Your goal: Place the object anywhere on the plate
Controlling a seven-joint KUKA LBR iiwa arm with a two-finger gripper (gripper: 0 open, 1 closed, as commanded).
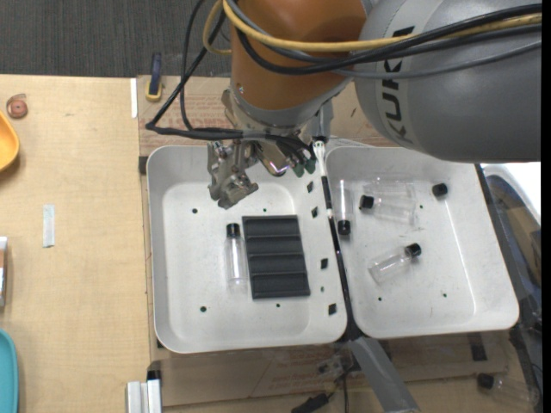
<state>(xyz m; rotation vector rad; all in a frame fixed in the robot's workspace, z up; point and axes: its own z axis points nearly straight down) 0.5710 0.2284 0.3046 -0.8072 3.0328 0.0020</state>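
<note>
Here the arm (413, 58) comes in from the right and bends over the top of the two bins, so that its wide orange band (293, 33) hangs above the back edge of the left bin (172, 317). Below the band the wrist points down and a little to the left, and the gripper (231, 188) is low over the back part of the left bin, near its rear wall. How far the gripper is open I cannot tell, because its metal parts overlap from this angle; nothing can be seen in its grasp. In the left bin, a black ridged plate (275, 256) lies flat near the middle. A clear vial with a black cap (234, 252) lies just beside the plate, on its left side, on the white floor of the bin and apart from the gripper. In the right bin (482, 299) there are more clear vials (394, 261) with black caps, lying on their sides. Black and yellow cables (207, 24) run from the arm down toward the wrist.
</note>
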